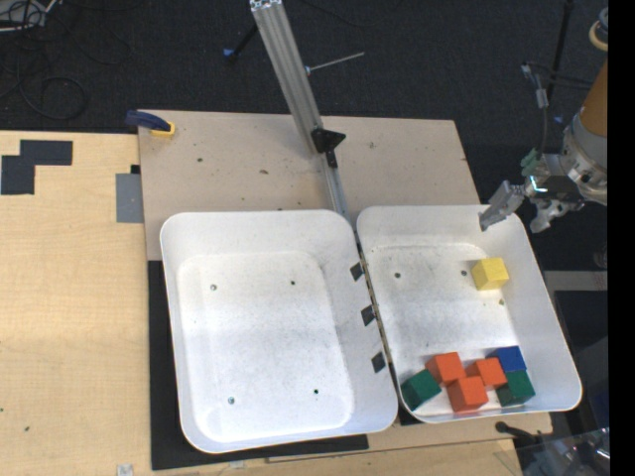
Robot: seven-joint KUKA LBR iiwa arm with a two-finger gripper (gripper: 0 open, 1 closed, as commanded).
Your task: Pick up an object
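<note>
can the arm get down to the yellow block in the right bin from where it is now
Probably yes. The yellow block sits alone on the floor of the right bin, apart from the cluster of blocks at the near end, and the tool hangs just past the bin's far right corner.

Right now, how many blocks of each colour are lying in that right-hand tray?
Yellow block: 1
Orange blocks: 3
Green blocks: 2
Blue block: 1
Total: 7, all in the right bin.
</note>
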